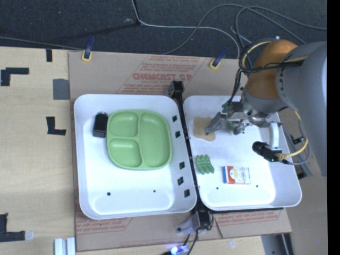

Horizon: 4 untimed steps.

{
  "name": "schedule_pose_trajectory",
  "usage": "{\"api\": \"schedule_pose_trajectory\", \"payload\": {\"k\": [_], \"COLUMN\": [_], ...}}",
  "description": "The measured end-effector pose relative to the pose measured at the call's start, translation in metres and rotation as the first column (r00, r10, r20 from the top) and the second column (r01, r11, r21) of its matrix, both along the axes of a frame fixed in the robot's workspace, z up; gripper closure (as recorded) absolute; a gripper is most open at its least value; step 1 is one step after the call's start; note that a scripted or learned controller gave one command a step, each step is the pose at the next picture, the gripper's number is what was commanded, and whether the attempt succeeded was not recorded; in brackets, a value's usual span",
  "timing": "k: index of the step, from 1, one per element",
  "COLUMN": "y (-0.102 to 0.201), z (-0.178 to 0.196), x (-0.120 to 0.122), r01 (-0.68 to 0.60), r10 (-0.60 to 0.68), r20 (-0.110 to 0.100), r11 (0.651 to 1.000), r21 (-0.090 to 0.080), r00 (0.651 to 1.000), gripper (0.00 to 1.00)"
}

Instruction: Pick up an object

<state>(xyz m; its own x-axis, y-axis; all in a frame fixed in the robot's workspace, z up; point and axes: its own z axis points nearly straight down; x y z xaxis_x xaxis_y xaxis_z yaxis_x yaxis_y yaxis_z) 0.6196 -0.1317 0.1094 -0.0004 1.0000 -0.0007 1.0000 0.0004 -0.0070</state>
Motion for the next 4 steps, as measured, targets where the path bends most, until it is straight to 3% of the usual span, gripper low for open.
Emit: {"api": "schedule_pose_trajectory", "payload": {"k": [1,3,4], "y": [0.001,0.000,0.044], "z": [0.013,0.130,0.126], "x": [0.002,0.005,-0.001], "r01": [-0.003,-0.001,-0.004], "r10": [0.003,0.001,0.004], "r20": [0.004,0.012,0.005], "r11": [1.000,1.000,1.000], "r21": [0.001,0.000,0.002], "r00": [1.000,1.000,1.000], "gripper": [1.00,1.00,1.00]}}
